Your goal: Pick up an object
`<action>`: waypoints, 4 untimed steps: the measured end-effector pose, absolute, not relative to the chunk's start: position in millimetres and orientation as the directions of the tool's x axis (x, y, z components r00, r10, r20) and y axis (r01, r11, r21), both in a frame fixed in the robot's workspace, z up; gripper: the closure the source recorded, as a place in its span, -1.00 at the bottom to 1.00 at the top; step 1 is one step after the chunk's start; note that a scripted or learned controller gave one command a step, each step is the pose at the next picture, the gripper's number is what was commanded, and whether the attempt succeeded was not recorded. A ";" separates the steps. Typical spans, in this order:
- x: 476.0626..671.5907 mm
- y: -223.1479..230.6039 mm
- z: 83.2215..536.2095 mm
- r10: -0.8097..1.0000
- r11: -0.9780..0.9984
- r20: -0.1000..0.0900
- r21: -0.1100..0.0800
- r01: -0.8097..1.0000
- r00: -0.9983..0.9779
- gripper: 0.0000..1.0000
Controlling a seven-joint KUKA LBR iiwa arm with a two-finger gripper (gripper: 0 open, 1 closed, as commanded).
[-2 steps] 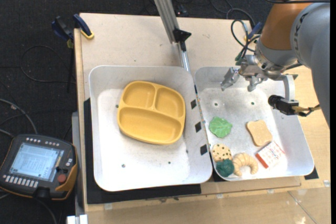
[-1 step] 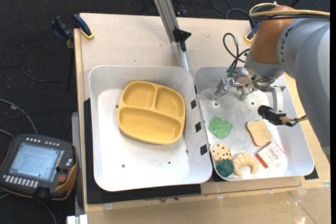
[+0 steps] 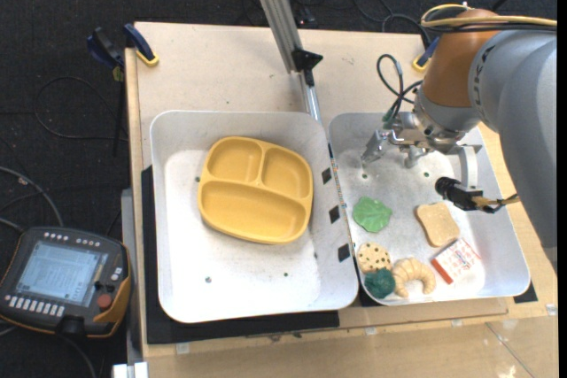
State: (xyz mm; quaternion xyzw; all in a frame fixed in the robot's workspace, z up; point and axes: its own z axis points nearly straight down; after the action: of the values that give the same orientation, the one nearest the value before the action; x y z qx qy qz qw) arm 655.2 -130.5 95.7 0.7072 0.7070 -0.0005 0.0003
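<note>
My gripper (image 3: 388, 155) hangs over the back left part of the right bin (image 3: 505, 230), open, with nothing between its fingers. In front of it, toward the bin's near side, lie a green leaf-shaped toy (image 3: 372, 214), a slice of toast (image 3: 438, 224), a chocolate-chip cookie (image 3: 373, 258), a dark green lump (image 3: 380, 282), a croissant (image 3: 415, 275) and a red-and-white packet (image 3: 456, 261). The green leaf is the closest of them, a little below the fingertips in the view. None of them touches the gripper.
A yellow divided plate (image 3: 257, 189) lies in the left bin (image 3: 177, 261). A slanted metal pole (image 3: 279, 4) comes down to the bins' shared back edge. A teach pendant (image 3: 62, 279) sits off the bench at lower left.
</note>
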 end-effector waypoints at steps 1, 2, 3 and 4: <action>655.9 -130.4 106.5 1.000 0.000 -0.002 0.002 1.000 0.000 1.00; 663.2 -128.2 169.6 1.000 0.003 -0.001 0.008 1.000 -0.003 1.00; 664.1 -117.6 226.3 1.000 0.004 -0.001 0.008 1.000 -0.004 1.00; 665.8 -117.4 277.4 1.000 0.004 -0.002 0.008 1.000 -0.004 1.00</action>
State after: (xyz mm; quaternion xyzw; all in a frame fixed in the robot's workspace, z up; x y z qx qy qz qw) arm 665.8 -117.4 277.4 0.7058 0.7084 0.0023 0.0034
